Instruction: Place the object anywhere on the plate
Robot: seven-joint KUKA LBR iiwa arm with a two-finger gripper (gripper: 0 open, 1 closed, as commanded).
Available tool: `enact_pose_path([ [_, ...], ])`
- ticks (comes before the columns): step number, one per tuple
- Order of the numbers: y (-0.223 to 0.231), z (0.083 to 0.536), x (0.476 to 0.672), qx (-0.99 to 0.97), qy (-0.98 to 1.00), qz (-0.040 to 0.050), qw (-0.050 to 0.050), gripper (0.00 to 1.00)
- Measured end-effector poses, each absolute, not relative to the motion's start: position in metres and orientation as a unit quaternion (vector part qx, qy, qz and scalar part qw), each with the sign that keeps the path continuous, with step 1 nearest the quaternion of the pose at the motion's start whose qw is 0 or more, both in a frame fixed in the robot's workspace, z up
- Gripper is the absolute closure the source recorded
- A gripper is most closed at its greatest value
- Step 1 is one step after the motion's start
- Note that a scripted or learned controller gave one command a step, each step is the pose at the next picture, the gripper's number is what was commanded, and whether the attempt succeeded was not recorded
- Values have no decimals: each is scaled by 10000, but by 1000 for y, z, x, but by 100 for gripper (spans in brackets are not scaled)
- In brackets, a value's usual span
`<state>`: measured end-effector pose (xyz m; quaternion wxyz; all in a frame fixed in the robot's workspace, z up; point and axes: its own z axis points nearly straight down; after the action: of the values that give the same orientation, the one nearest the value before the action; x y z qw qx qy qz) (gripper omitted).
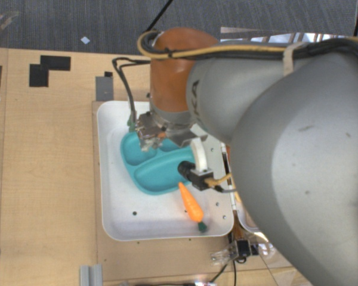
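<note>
A teal divided plate [158, 174] lies in the left white bin [116, 210]. A toy carrot [191, 202], orange with a green stub, rests on the bin floor, its upper tip touching the plate's near right rim. My gripper [150, 136] hangs below the orange wrist band [173, 70], low over the plate's far left lobe. The wrist body hides its tips. The carrot lies apart from the gripper, toward the near right.
The arm's big grey body [298, 148] covers the right bin. A black fitting with a cable [191, 173] sticks out over the plate's right side. Bare wooden bench [42, 177] spreads to the left, with black marks [48, 70] at the back.
</note>
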<state>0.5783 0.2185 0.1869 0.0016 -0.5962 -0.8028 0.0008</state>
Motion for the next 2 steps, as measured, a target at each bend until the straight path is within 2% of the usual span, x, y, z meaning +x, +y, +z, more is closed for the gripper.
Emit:
enact_pose_path([
  [1, 231, 94, 589, -6538, -7566, -82, -44, 100],
  [2, 230, 93, 637, -5689, -8224, -44, -25, 100],
])
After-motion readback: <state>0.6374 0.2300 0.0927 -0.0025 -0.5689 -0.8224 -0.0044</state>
